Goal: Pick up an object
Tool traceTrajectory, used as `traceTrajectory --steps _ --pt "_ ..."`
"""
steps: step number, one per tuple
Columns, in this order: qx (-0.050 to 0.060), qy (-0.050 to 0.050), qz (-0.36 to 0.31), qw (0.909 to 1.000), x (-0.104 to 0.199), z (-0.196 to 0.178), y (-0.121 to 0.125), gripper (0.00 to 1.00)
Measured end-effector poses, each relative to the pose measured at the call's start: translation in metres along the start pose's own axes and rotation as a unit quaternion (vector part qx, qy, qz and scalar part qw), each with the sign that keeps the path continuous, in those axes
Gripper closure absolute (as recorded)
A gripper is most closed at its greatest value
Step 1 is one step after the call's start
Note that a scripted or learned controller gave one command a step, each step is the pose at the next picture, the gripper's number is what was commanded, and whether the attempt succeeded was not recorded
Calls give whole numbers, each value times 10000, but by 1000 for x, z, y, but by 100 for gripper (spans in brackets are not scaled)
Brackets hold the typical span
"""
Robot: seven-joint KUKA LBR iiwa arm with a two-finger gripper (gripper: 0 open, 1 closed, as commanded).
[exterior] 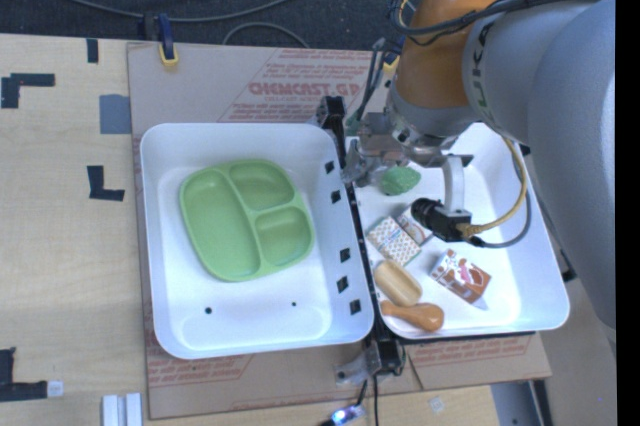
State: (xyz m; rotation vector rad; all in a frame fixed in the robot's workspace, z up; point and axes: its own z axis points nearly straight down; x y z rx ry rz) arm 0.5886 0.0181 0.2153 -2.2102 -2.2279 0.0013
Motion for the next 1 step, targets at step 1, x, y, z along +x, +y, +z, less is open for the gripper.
traceTrajectory --steps 1 --pt "2 -3 7 10000 48 -9 4 100"
